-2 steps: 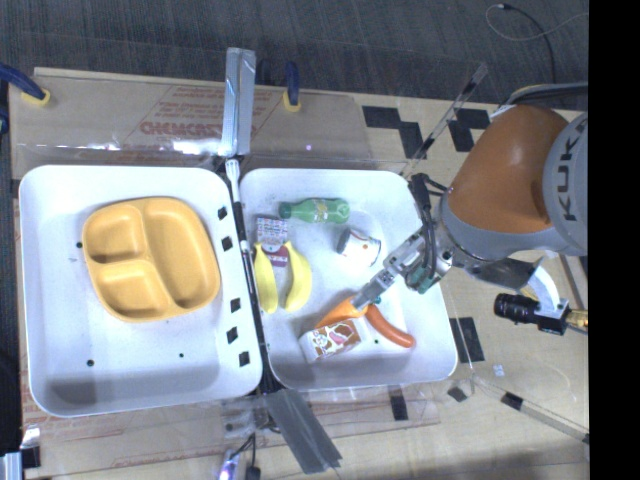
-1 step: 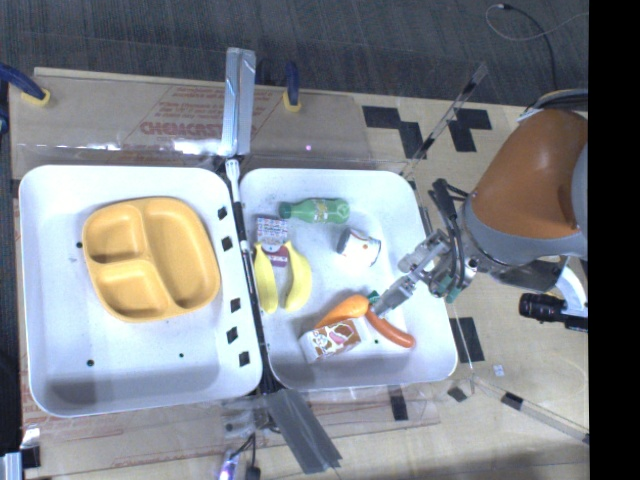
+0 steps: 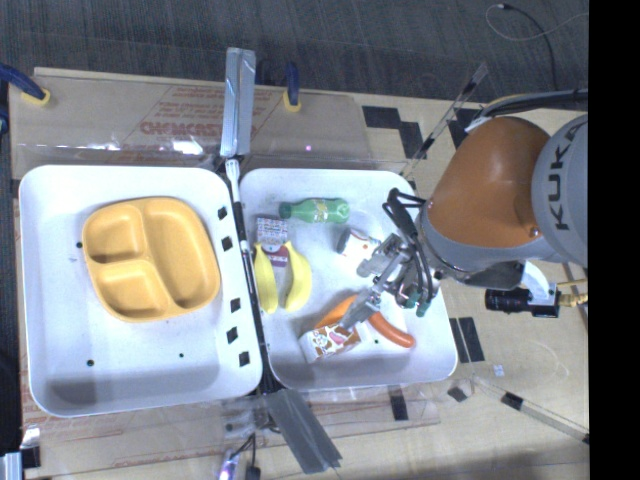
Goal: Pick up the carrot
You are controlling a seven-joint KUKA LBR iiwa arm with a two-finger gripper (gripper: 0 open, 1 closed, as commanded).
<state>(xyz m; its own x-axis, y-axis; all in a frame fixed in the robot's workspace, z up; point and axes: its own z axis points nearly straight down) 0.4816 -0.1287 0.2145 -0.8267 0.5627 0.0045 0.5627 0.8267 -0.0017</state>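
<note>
Carrot (image 3: 345, 311) sits in the right bin (image 3: 300, 183), near its front, between the carton (image 3: 332, 340) and the hot dog (image 3: 388, 332), partly under the gripper (image 3: 372, 300). Can't tell if the fingers are open or shut from this angle. Looks like a light, stiff plastic toy, smooth and tapered, so likely slippery. Best grip: across the thick middle, not the tip.

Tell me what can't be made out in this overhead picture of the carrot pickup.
- The gripper: wrist and cables blur it in the camera view; a grasp on anything can't be judged.
- The carrot: partly covered by the gripper.
- Small carton: print too small to read.
- The arm: cut off at the right edge.
</note>
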